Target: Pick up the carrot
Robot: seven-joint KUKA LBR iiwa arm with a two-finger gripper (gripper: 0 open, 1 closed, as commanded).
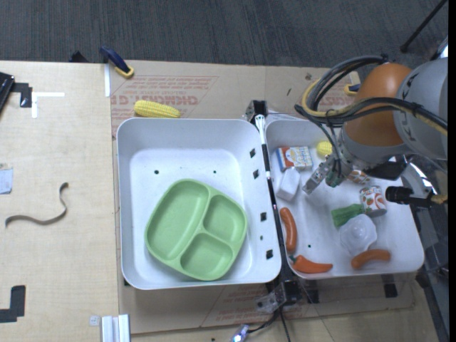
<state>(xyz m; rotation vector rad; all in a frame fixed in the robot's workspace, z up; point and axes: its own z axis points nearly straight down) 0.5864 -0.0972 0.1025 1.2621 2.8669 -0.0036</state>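
Note:
The carrot (312, 265) looks like the orange-red tapered piece lying along the front wall of the right bin (407, 265), near its front-left corner. My gripper (323, 179) hangs over the middle-left of that bin, well behind the carrot and apart from it. Its two fingers point down and to the left, open, with nothing between them. The orange band and grey wrist sit above it to the right.
The right bin also holds a red sausage (288, 228), an orange piece (370, 258), a clear plastic cup (358, 235), a green item (349, 214), a small can (372, 199), a white-blue box (295, 158) and a white block (288, 184). The left bin holds a green divided plate (197, 229). A corn cob (157, 109) lies behind it.

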